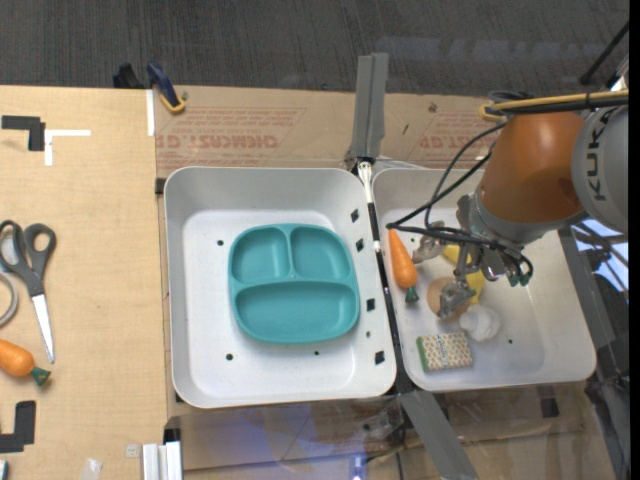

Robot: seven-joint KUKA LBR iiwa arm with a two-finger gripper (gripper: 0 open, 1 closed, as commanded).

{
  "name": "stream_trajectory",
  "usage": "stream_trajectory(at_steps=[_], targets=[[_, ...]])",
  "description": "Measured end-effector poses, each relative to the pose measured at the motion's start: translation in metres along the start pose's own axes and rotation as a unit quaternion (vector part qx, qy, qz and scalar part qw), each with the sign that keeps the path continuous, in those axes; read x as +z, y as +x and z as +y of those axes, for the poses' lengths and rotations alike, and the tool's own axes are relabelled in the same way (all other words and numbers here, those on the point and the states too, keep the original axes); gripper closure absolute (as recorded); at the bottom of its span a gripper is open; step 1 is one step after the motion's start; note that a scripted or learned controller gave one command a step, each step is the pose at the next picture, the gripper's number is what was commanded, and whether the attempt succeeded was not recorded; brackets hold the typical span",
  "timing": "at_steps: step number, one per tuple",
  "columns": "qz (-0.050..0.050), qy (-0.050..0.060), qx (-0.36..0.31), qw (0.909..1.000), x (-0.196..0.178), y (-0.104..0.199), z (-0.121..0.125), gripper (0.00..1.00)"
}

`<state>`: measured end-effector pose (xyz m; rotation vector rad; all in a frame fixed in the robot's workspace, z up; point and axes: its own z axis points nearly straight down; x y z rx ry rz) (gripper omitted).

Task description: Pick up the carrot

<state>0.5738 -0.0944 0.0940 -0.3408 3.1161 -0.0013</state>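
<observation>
Claw (458,303) low in right bin (560,353), state unclear; carrot (402,258) lies apart, leftward.

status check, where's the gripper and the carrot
Gripper low in right bin, over small items. Carrot beside it at bin's left wall, not held.

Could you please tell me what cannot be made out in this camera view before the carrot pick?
- Gripper: its fingers blur into cables and clutter, so open or shut is unclear.
- Yellow object: mostly covered by the gripper; identity unclear.
- Second carrot on the bench: cut off by the left edge.
- Carrot in the right bin: plainly visible, untouched.
</observation>
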Motion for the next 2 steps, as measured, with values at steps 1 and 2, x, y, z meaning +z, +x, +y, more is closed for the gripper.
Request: stream_trajectory(at_steps=[1,2], targets=[[0.003,-0.001,0.028,0.9996,0.002,0.026,0.007,0.0],[0.001,0.0,0.022,0.9998,0.001,0.014,0.005,0.0]])
